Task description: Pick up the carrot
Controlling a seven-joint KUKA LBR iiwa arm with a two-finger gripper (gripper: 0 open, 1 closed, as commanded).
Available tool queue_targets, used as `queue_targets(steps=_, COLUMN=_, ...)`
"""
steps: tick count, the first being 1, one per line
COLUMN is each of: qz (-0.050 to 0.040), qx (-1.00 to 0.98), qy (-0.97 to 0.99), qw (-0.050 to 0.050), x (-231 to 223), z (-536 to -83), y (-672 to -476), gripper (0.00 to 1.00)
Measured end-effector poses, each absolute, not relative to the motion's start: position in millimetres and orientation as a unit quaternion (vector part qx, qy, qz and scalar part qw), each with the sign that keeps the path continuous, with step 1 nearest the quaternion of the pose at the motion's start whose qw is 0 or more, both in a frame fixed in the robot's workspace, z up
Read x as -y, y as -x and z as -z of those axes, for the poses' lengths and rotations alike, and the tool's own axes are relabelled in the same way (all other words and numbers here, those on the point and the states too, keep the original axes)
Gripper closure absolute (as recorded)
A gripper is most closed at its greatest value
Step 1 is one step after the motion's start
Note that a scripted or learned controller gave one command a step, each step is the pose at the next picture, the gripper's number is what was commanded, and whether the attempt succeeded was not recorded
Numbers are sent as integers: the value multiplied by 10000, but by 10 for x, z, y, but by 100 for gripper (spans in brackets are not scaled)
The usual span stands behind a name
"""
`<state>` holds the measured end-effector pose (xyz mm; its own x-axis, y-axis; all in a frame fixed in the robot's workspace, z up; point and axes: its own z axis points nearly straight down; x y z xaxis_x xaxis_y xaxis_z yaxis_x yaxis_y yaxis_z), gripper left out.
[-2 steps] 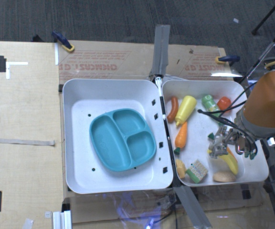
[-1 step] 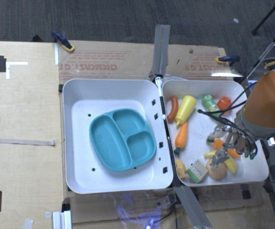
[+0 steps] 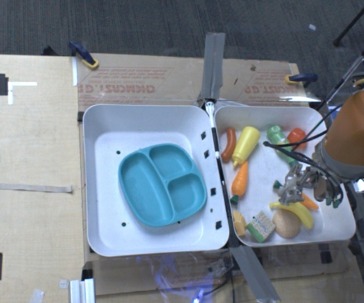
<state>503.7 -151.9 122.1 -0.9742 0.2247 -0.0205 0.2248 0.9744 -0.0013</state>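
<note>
gripper (image 3: 291,191) hangs low in the right bin (image 3: 333,232), over the banana (image 3: 299,212); i can't tell how its jaws stand. i see the carrot (image 3: 239,179) lying well apart to its left, below the yellow bottle (image 3: 246,145), near the bin's left wall.

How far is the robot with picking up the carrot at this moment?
Nothing looks done yet: the orange toy carrot lies on the floor of the right white bin, beside the yellow bottle. The hand hangs to the carrot's right, over the yellow banana. Reaching, grasping and lifting remain.
</note>
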Motion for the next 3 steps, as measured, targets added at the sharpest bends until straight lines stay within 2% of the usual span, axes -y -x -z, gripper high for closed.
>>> queue_targets(steps=1, qz=24, qx=-9935, qy=-1129, qw=132, x=1526, z=-1320, y=-5062, gripper=100)
queue_targets(steps=2, qz=24, qx=-9935, qy=-1128, qw=132, x=1525, z=-1320, y=-5062, gripper=0)
queue_targets(steps=3, qz=-6, qx=-9919, qy=-1266, qw=88, x=1634, z=-988, y=-5136, gripper=0)
